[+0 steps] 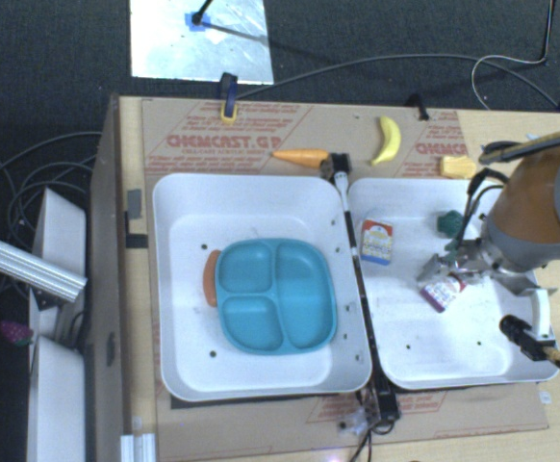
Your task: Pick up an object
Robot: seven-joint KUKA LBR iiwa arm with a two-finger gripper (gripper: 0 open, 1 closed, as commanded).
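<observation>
The gripper [450, 269] is seen low in the right bin [405, 354], directly over a small purple packet [441, 295] that lies on the bin floor. Whether its fingers are spread or closed cannot be told, and nothing is shown held between them. The step in hand is judged to be the approach to a grasp, with the packet as the likely target. 2 other things are seen in this bin: a small carton [376, 241] near the divider and a green piece [450, 223] by the arm. A blue tray [278, 294] is seen in the left bin [184, 258]. For the next move, a firm closure on the packet would be needed before any lift.
</observation>
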